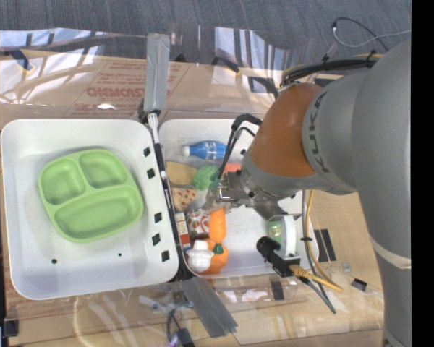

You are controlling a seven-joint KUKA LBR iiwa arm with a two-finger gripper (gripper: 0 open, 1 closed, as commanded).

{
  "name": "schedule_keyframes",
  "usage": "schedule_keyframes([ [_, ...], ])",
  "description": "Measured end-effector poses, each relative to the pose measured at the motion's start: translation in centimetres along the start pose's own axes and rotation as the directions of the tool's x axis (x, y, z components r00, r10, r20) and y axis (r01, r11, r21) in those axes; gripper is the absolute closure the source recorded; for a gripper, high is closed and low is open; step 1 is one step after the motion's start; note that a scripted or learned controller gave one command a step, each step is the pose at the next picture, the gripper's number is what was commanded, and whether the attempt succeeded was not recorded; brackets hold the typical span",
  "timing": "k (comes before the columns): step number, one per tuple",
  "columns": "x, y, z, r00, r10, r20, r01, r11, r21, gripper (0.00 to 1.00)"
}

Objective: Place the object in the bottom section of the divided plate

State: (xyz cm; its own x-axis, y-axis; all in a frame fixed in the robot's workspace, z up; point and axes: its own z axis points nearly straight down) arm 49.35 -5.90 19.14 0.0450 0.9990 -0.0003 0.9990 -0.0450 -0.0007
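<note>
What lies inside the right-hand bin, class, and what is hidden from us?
Inside the right bin: a blue bottle, an orange carrot and other jumbled toys. The arm covers the bin's right part.

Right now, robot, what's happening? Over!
Gripper low over the right white bin, above the orange toy carrot. Green divided plate in left bin, nothing in its bottom section. Toys crowd the carrot.

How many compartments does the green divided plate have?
3. The green divided plate sits in the left bin: two small sections at the top, side by side, and one large section across the bottom.
</note>
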Motion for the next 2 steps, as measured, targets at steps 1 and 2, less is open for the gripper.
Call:
schedule_keyframes([
  [1, 4.6, 0.9, 0.1, 0.984, 0.181, 0.000, -0.181, 0.984, 0.003, 1.00],
  [2, 12.6, 10.3, 0.1, 0.965, 0.263, 0.002, -0.263, 0.965, 0.006, 1.00],
])
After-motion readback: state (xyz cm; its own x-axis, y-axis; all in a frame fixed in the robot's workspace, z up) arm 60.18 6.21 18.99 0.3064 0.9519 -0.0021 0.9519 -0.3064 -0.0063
